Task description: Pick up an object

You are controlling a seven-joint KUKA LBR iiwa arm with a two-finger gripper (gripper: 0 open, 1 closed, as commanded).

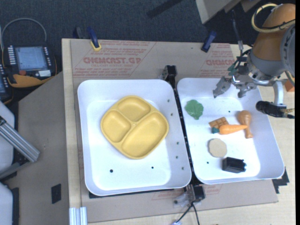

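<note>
My gripper (pixel 231 90) hangs over the far part of the right bin (pixel 269 170), its two fingers spread apart with nothing between them. Below it in that bin lie a green broccoli piece (pixel 193 108), an orange carrot (pixel 230 129), a tan drumstick-shaped piece (pixel 245 120), a small brown piece (pixel 217 123), a round beige cookie (pixel 217 148) and a black block (pixel 233 164). The broccoli sits to the gripper's lower left; the carrot lies nearer the camera than the fingers.
The left bin (pixel 93 168) holds a yellow divided plate (pixel 135 125) near its middle. The grey and orange arm (pixel 272 36) comes in from the upper right. A black clamp (pixel 169 72) stands between the bins at the far edge.
</note>
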